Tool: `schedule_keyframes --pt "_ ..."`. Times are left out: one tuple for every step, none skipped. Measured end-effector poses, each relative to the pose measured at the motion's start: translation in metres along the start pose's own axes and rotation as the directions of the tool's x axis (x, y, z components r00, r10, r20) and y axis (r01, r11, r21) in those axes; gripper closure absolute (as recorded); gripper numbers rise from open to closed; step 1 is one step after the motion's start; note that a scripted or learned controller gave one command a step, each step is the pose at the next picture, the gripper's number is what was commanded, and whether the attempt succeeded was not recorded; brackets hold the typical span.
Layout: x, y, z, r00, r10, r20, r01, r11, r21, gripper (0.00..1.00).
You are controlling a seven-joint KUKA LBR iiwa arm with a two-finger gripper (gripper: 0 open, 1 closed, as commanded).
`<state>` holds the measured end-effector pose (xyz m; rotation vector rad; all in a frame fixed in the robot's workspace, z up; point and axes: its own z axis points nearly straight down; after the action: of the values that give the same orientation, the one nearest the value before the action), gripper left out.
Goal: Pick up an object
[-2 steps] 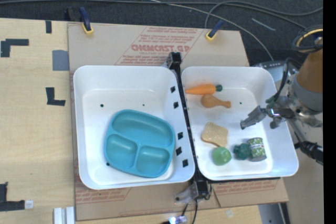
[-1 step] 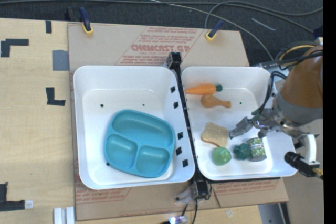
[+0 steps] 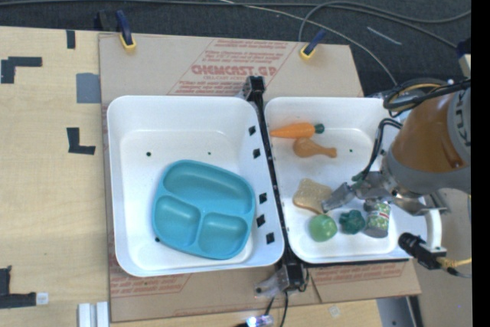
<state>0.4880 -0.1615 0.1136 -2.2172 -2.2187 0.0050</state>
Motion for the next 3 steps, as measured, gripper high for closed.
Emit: schedule_keyframes --pt "0.0 0.001 -0.012 1.0 -0.001 -0.001 0.001 1.0 -0.003 1.0" --pt "-0.006 0.006 -0.058 1.0 0.0 0.002 0.0 1.0 -0.009 1.0" --pt "0.004 0.008 -0.105 1.0 -0.002 0.002 0.002 1.0 -0.008 1.0"
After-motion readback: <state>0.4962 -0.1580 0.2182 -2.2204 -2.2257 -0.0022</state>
